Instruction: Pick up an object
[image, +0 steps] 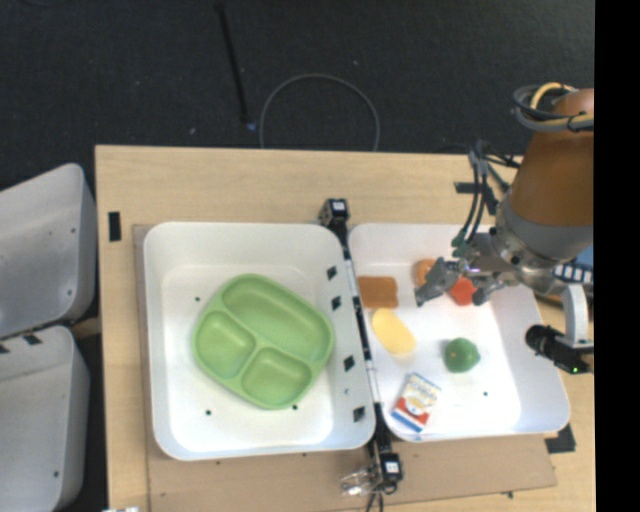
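Left bin (160, 400): 1 green divided plate (263, 340) with 3 compartments, lying flat near the bin's centre, a little toward its right wall.

Right bin (520, 400): brown block (377, 291) just beside the left wall, upper half. Yellow rounded object (393, 332) directly below it, close to touching. White carton with red and blue print (415, 404) near the lower left corner, tilted. Green ball-like object (461, 354) at the bin's centre, apart from the others. Orange object (426, 269) and red object (462, 290) in the upper middle.

Gripper (460, 283): over the upper middle of the right bin, fingers spread, released, 1 dark finger on each side of the red object. Contact with the red object cannot be judged.
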